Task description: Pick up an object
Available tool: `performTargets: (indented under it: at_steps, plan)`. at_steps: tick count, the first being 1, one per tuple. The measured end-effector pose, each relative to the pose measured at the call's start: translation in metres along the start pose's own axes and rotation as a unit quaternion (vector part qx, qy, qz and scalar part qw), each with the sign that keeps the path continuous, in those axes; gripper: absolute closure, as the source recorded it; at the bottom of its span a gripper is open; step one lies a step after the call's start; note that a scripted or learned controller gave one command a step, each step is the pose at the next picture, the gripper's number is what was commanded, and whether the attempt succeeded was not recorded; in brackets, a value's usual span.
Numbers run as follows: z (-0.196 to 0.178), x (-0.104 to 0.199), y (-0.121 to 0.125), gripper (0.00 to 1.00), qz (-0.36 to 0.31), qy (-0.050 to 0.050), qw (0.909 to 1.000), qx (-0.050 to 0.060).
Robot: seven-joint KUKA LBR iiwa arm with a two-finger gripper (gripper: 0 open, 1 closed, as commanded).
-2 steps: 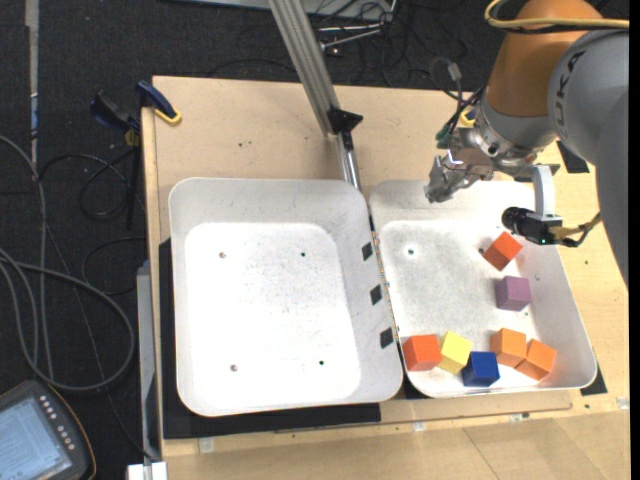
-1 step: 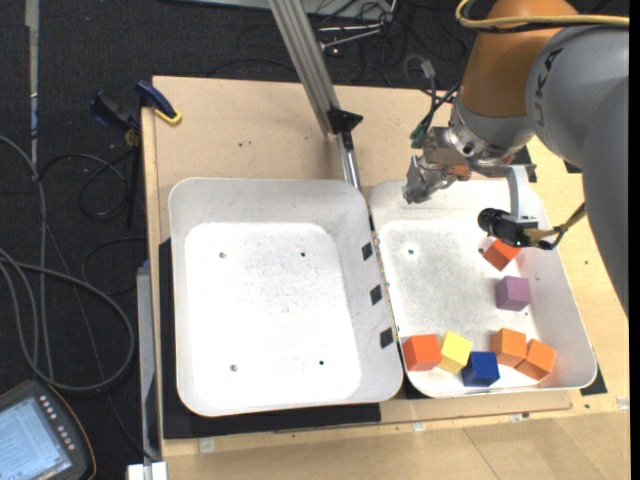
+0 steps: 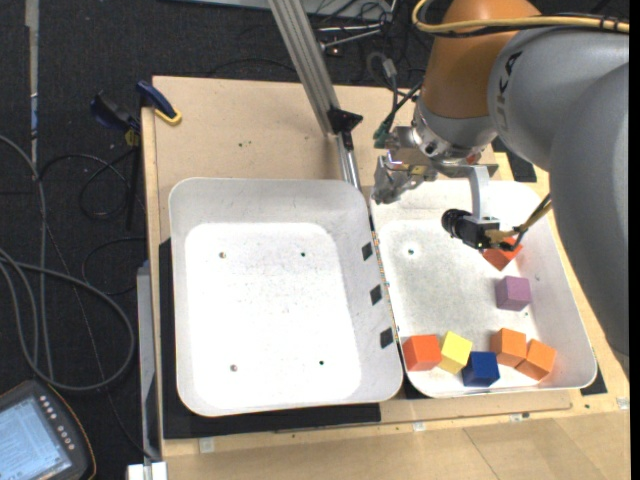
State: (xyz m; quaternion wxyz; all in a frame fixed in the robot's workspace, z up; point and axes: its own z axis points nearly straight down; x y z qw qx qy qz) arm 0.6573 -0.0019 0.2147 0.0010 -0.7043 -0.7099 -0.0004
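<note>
While the gripper [image 3: 398, 183] hangs over the far rim of the right bin [image 3: 572, 308], whether it is spread or closed I cannot tell. Nearest, down-right of it, lies a matte red-orange block [image 3: 500, 257], with a purple cube [image 3: 514, 292] just beyond. More hard-edged, plain-faced blocks cluster farther off, at the near wall.

Tan wooden desk [image 3: 250, 118] carries two white bins side by side, touching: left bin [image 3: 190, 268], right bin [image 3: 565, 298]. Blue-yellow clamp [image 3: 158, 101] at desk's far-left corner.
</note>
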Motion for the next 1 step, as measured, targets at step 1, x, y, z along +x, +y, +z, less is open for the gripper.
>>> performTargets:
  at_steps: [1]
  plan:
    - [-0.0174, 0.0603, -0.0100, 1.00, -0.001, 0.000, 1.0000, -0.001]
